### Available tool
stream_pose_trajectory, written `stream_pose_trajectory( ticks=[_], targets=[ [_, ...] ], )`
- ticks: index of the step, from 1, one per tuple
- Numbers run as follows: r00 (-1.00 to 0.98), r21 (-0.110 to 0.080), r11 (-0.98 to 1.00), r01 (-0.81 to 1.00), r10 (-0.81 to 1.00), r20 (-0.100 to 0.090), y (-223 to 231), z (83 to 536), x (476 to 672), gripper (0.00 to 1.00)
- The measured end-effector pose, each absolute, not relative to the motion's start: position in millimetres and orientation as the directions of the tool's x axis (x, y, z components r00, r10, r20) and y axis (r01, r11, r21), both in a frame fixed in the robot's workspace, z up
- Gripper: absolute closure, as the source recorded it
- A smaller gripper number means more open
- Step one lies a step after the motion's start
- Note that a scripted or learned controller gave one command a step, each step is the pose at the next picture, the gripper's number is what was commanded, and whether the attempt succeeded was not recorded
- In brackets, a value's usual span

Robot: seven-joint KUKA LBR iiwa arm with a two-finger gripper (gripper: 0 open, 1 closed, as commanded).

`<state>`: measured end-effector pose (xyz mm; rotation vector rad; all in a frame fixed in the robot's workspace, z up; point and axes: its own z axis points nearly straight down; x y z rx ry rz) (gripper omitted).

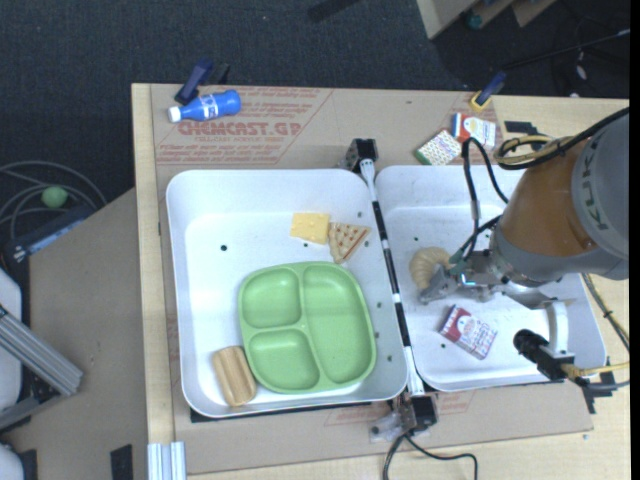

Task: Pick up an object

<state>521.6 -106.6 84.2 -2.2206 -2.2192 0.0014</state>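
**gripper low in the right bin, beside a tan lump**

camera view: two white bins sit side by side on the bench. the left bin [215, 230] holds a green divided plate [305, 326] in its lower half. a yellow cheese-like wedge [311, 228] and a brown waffle-patterned cracker [347, 238] lie just beside each other above the plate. a tan bread-like block [233, 375] rests in the bin's lower left corner, touching the plate's edge or just short of it.

the right bin [425, 203] holds a tan lump [430, 262] near its left wall, at mid height, and a red and white packet [467, 330] lower down, tilted, apart from the lump.

the tan lump is small, rounded and pale brown with a ridged look; its detail is too blurred to name it further. the gripper [447, 284] is down in the right bin, right against the lump's lower right side. whether it is spread or closed cannot be told, and nothing can be seen clamped in it.

the grey and orange arm [545, 218] covers the right side of that bin. the upper left of the right bin floor is bare, as is the upper left of the left bin. the lump lies close to the wall shared by the two bins. on the bench beyond the bins, a blue and white bottle [205, 106] lies at the upper left.
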Motion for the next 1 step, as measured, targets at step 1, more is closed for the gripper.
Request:
stream_pose_trajectory(
  ticks=[1],
  targets=[
    [0.001, -0.003, -0.001, 1.000, 1.000, 0.001, -107.2, 84.1, 478.4, 0.00]
  ],
)
